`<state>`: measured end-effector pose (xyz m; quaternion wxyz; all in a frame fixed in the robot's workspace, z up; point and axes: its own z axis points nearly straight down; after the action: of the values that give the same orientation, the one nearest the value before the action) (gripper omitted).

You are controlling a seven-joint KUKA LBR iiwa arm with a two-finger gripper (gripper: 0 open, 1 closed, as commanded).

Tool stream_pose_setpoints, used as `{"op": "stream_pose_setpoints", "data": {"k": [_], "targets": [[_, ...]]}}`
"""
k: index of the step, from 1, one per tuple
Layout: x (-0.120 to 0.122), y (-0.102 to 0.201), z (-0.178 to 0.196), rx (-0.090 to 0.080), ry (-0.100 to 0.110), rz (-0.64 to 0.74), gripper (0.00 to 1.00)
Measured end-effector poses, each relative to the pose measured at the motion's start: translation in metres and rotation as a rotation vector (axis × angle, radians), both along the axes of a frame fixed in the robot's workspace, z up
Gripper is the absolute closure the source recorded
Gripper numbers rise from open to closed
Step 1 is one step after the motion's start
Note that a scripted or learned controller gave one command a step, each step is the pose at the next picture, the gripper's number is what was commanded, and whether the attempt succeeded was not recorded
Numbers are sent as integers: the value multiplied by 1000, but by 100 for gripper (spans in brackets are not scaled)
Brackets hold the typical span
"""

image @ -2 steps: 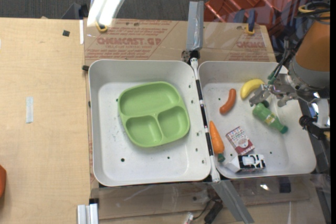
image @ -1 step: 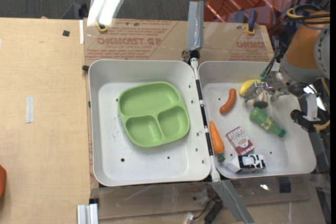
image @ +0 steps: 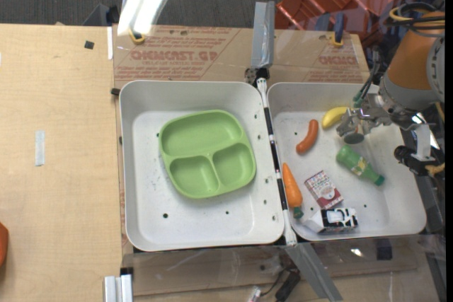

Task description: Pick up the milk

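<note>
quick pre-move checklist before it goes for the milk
1. Target located: black-and-white milk carton lies in the right white bin, near the front wall: ok.
2. Top of carton uncovered: ok.
3. Neighbours: red-and-white packet and orange carrot lie close by: not ok.
4. Gripper above carton: not ok, it sits by the yellow banana and green bottle.
5. Finger opening: cannot tell.

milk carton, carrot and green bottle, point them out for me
milk carton point(image: 338, 218), camera view, on its black-and-white side
carrot point(image: 289, 186), camera view, middle of its orange body
green bottle point(image: 357, 165), camera view, middle of its green body
</note>
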<state>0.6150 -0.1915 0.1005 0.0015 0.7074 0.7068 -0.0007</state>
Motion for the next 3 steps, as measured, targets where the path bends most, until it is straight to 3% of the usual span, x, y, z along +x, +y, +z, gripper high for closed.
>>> {"op": "stream_pose_setpoints", "data": {"k": [1,2,3], "targets": [[45,36,97,0,-1,281,100],[45,36,97,0,-1,281,0],[-2,131,91,3,3,407,0]]}}
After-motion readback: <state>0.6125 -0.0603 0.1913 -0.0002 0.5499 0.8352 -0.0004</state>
